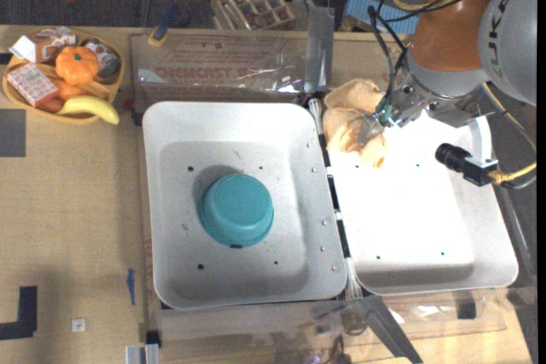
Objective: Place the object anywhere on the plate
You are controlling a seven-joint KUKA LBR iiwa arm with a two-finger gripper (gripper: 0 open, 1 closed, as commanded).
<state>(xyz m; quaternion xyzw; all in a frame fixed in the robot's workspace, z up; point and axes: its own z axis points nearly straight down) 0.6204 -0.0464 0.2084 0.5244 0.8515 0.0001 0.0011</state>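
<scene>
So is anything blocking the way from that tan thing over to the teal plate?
Only the two bins' raised rims between them. The tan object sits in the right bin's far corner under the gripper; the teal plate sits alone in the left bin.

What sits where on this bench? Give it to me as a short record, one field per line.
left bin: holds a teal plate, seemingly upside down, near its middle
right bin: a pale tan object lies at its far left corner, against the rim
pincer: low over the tan object, at its right side; grasp cannot be told
arm: reaches in from the right
plate load: nothing on it
bowl of toy food: on the bench, far left
</scene>
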